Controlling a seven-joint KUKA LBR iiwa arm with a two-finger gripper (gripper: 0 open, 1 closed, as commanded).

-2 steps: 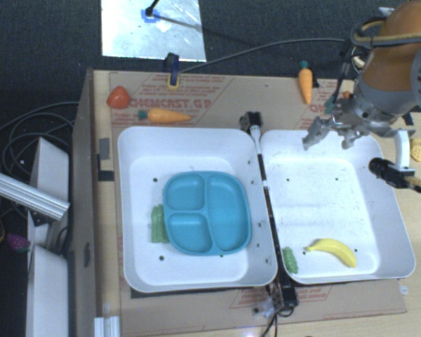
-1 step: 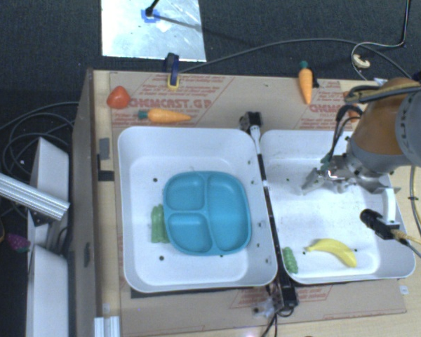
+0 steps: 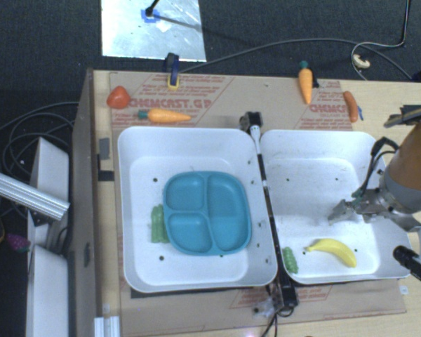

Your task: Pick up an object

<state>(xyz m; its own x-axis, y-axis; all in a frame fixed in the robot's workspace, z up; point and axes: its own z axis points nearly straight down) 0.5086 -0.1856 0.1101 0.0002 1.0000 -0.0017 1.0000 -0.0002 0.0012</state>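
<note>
Right white bin (image 3: 316,146), banana (image 3: 333,250) lying left-to-right, one end toward lower right, pincer (image 3: 344,210) above it, spread unclear.

Yellow banana (image 3: 333,250) flat in right bin (image 3: 316,146)

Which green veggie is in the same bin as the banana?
The small green one at the right bin's front left corner, left of the banana. The other green one lies in the left bin beside the blue plate.
</note>
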